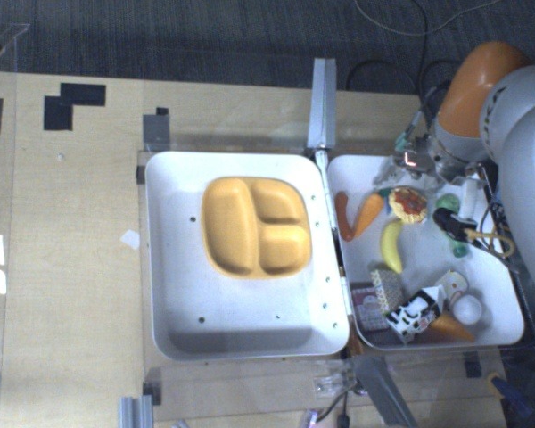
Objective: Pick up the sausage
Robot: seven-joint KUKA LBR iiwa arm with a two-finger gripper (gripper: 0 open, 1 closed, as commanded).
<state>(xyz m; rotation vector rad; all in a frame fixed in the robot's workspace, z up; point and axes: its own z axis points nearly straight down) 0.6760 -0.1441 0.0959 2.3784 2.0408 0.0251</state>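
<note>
Two white bins sit side by side. Left bin (174, 266) has a yellow tray (254, 226) w/ 3 parts. Right bin (508, 324) has the sausage (342, 217), red, by its left wall, touching a carrot (367, 213). Banana (391, 246) is near. Gripper (412, 163) hangs over the bin's top edge, apart from the sausage; can't tell if it's holding anything.

grey robot arm (517, 123) with an orange band reaches in from the right, wrist angled downward, gripper (412, 169) lowered at its tip.
</note>
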